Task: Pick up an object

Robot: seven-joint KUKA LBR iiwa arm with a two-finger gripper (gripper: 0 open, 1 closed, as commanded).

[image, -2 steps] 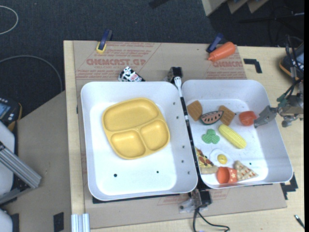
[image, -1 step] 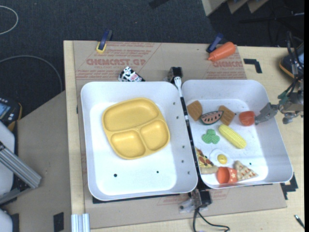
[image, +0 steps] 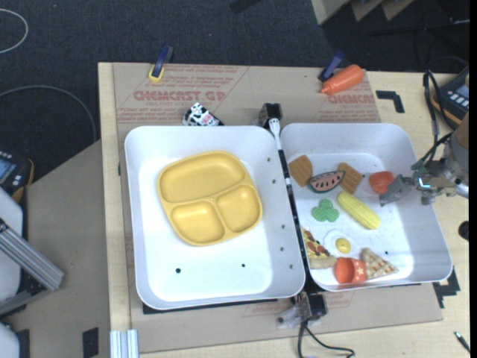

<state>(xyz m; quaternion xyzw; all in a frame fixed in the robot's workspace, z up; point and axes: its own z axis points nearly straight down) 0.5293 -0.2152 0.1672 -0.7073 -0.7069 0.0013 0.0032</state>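
Several toy foods lay in the right bin (image: pixel 417 151), and the gripper (image: pixel 397 191) stood low at that bin's three o'clock side, just beside a small red piece (image: pixel 381 180) that sat toward two o'clock; whether its fingers were spread or pressed together could not be told, since they showed as a dark blur against the white floor; nothing could be seen held between them. Nearest candidates for the pick were that red piece, the corn cob (image: pixel 358 209) lying slantwise near the centre, and the watermelon slice (image: pixel 327 181) toward ten o'clock of centre; a green piece (image: pixel 324 212) lay just beside the corn; a pizza slice (image: pixel 377 263) and an orange-red piece (image: pixel 344 270) crowded the six o'clock edge with a fried egg (image: pixel 341 243) close by. To do the step well, the red piece looked the best target, being close to the gripper and apart from its neighbours; the jaws should have straddled it squarely and gone right down to the bin floor before closing, because so low a thing would likely slip from a shallow pinch; the bin wall at three o'clock left little room, so an approach from straight above seemed safer. Left of it, the other bin (image: pixel 149 200) held a yellow divided tray (image: pixel 210 198), and a toy carrot (image: pixel 343 79) lay on the tabletop (image: pixel 246 88) at twelve o'clock.
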